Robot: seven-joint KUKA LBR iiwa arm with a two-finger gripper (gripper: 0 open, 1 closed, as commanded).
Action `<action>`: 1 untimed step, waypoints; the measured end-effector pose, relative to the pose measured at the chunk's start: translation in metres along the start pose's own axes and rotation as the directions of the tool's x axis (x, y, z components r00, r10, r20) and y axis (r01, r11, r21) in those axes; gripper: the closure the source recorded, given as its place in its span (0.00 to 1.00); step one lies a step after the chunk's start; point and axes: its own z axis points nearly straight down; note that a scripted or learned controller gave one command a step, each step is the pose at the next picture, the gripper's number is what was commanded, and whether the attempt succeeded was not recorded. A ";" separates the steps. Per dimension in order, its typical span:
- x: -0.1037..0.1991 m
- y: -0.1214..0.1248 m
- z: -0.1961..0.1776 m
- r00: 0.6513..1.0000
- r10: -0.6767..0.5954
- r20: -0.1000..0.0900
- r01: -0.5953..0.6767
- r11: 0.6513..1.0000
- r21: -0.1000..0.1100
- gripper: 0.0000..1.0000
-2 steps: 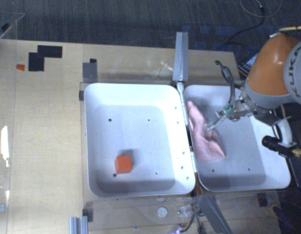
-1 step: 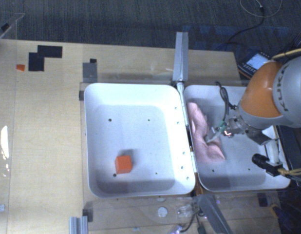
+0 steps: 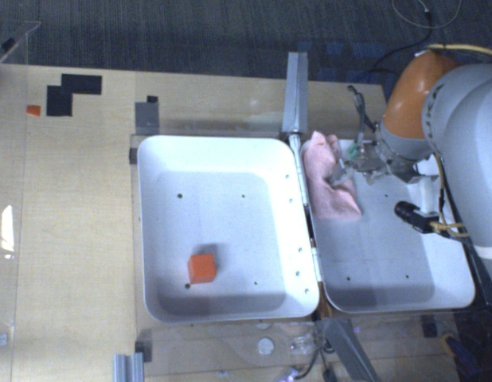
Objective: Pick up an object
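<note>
A crumpled pink cloth lies in the right bin, against its left wall near the far corner. My gripper reaches in from the right and is down at the cloth's right side, touching or overlapping its edge. The grey arm with its orange band stands over the bin's far right. A small orange cube rests on the floor of the left bin, toward its near left part, well away from the gripper.
A grey divider post rises behind the seam between the two bins. Black cables hang off the wrist over the right bin. Black and orange markers sit on the wooden bench at far left.
</note>
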 end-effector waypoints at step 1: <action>0.016 -0.054 -0.002 1.000 0.012 0.000 -0.012 1.000 -0.001 0.00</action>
